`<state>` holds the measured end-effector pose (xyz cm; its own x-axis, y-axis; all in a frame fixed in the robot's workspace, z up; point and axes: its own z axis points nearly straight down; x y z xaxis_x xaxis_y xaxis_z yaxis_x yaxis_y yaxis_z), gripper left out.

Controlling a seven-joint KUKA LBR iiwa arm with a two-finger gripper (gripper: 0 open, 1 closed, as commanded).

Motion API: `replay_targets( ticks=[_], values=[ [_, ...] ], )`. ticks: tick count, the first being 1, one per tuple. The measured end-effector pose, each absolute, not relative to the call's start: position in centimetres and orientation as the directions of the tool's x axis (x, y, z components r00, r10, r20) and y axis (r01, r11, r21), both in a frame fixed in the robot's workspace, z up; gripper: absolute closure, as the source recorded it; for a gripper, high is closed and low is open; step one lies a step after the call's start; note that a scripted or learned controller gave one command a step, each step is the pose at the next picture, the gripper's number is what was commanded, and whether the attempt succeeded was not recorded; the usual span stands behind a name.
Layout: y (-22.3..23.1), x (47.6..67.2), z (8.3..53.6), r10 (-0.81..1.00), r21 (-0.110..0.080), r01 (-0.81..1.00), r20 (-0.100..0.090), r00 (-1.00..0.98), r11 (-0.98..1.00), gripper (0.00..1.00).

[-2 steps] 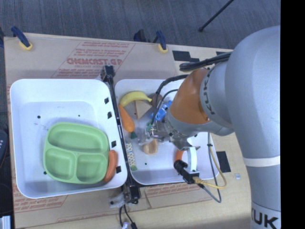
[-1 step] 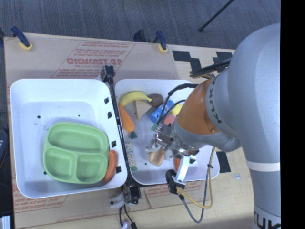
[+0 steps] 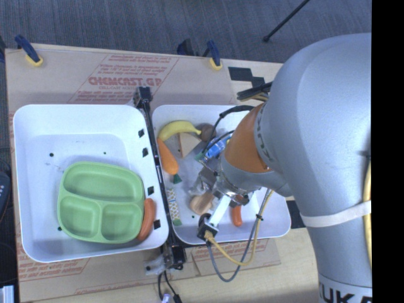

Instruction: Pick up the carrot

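The gripper [image 3: 208, 197], its grip state impossible to tell, hangs over the right bin [image 3: 278, 223], with the carrot [image 3: 168, 156] just up-left, long axis running up-down.

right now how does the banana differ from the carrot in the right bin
The banana is yellow; the carrot is orange. The banana is curved and lies crosswise near the bin's far wall, while the carrot is straighter and runs lengthwise along the left wall of the right bin, tapering toward its far end. Both lie in that bin, close together, apart from the arm's wrist.
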<state>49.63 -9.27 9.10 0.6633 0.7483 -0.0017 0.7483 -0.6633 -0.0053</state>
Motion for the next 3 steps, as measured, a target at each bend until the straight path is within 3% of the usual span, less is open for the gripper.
replay_targets(
  ticks=[1, 2, 3],
  values=[
    [-1.4, 51.2, 19.1, 0.807, -0.005, 0.807, 0.000, 0.590, -0.590, 1.00],
    [1.6, 57.9, 28.7, 0.819, -0.004, 0.819, -0.001, 0.574, -0.574, 1.00],
    [13.2, 56.0, 22.9, 0.884, -0.007, 0.884, -0.003, 0.467, -0.467, 1.00]
  ],
)
